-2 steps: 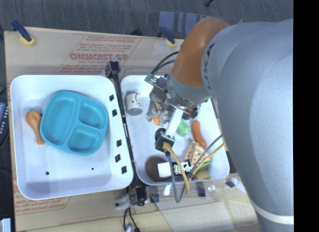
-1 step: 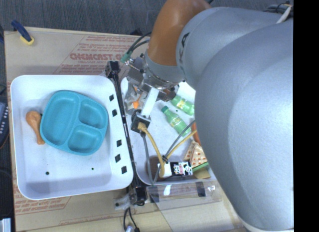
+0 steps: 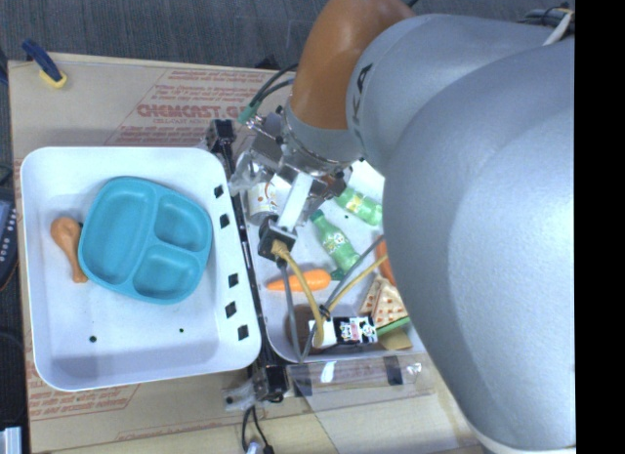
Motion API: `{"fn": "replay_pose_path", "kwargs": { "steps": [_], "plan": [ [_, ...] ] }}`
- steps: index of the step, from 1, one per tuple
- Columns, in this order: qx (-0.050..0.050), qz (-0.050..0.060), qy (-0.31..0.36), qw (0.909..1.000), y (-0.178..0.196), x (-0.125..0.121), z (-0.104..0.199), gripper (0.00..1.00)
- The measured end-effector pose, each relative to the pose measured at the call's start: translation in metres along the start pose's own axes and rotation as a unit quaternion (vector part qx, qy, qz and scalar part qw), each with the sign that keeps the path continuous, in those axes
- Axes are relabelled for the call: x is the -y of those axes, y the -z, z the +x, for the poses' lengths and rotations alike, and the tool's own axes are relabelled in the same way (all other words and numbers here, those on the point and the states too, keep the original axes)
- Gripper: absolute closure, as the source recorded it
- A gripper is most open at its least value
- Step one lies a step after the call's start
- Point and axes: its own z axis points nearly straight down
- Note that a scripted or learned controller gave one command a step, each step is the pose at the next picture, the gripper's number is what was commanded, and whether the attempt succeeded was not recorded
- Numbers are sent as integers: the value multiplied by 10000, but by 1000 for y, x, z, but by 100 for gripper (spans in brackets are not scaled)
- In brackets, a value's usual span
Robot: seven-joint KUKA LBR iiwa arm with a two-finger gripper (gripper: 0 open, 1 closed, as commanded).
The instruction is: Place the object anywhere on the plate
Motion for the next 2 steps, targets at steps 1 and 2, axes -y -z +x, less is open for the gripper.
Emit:
{"fn": "replay_pose_path", "kwargs": {
  "steps": [1, 2],
  "plan": [
    [20, 30, 81, 10000, 10, 1, 1, 100],
    [25, 39, 89, 10000, 9, 2, 2, 0]
  ]
}}
